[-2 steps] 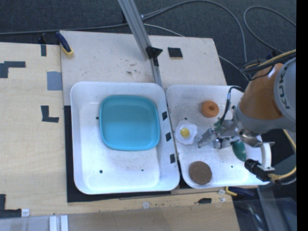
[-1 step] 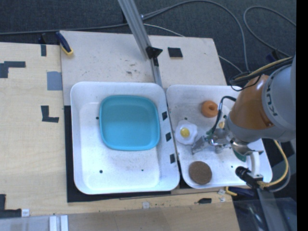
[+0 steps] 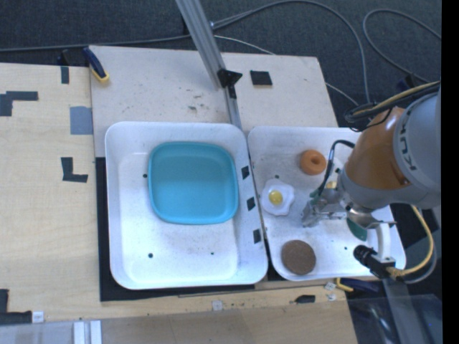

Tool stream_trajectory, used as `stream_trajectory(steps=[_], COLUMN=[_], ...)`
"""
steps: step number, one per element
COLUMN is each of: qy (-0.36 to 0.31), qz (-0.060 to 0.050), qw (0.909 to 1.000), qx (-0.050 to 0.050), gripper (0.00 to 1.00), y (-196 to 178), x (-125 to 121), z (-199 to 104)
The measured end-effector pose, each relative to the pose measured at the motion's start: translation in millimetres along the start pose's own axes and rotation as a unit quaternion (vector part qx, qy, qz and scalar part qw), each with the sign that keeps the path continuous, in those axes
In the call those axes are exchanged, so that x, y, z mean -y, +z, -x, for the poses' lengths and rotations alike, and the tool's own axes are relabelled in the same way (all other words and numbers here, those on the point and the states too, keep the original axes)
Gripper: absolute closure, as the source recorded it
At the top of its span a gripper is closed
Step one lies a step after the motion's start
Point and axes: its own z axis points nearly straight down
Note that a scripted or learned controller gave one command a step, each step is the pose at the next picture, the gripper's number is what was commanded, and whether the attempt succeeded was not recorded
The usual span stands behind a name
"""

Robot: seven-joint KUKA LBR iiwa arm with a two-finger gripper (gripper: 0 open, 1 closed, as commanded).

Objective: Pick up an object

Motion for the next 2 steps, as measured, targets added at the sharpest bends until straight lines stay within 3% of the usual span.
stream_trajectory(steps=[2], qy=[0.000], qz=[0.003], qw=[1.0000], qx=[0.000], gripper=[1.00], y=[-114], x=[-2], z=[-16])
